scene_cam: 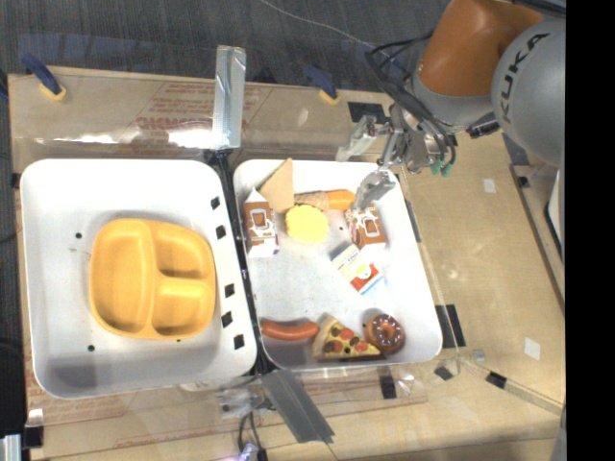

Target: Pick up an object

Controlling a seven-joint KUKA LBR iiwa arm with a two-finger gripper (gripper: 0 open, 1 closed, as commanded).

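Observation:
The right bin (288, 277) holds several toy foods. A tan wedge (279, 182), a yellow round disc (307, 224) and an orange piece (333, 200) lie at its far end, flanked by two small brown-and-white cartons (258, 223) (368, 227). A small white, red and blue box (360, 273) lies mid-bin. A sausage (288, 329), a pizza slice (344, 342) and a chocolate donut (384, 331) sit along the near wall. My gripper (373, 179) hangs over the bin's far right corner, just above the right-hand carton and beside the orange piece. Nothing shows in its grasp.
The left bin (58, 209) carries a yellow divided tray (152, 277). The grey arm with its orange band (471, 36) reaches in from the upper right, with cables near the wrist. Tape strips and clips line the bins' edges.

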